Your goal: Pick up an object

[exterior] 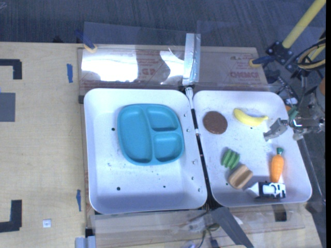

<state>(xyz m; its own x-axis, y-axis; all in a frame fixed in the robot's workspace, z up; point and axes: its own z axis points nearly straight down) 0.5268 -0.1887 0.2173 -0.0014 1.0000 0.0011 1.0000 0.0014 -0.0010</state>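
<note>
The desk (pixel 36 138) is pale matt wood. Left of the metal divider strip (pixel 191 58), clear plastic sheet (pixel 129 61) glares. Both white bins (pixel 98 154) look like smooth, speckled plastic. The blue tray (pixel 150 133) is matt plastic; the banana (pixel 250 117) is glossy.

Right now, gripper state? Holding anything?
Gripper: at the right edge of the right-hand shallow white bin, above the orange toy carrot; nothing visibly held. Open or closed cannot be told.
</note>
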